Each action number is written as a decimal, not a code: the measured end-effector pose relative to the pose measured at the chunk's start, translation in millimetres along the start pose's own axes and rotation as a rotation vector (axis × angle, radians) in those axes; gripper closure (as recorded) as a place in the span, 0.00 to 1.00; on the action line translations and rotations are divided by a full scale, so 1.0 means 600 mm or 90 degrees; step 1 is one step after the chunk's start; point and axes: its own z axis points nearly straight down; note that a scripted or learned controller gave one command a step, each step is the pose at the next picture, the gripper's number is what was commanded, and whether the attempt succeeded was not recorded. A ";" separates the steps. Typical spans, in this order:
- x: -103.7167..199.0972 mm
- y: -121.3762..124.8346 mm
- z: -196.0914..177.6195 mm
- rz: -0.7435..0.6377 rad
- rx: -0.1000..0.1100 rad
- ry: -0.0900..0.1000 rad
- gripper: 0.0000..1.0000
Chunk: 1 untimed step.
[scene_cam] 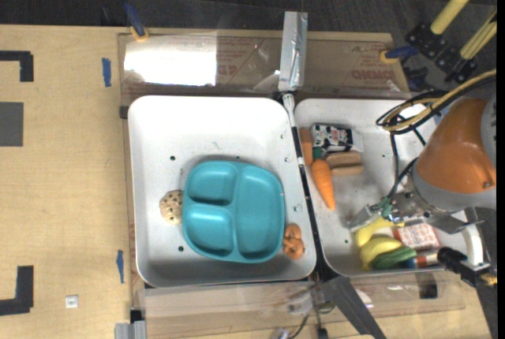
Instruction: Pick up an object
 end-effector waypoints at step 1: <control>0.000 0.003 -0.018 0.000 -0.003 -0.001 1.00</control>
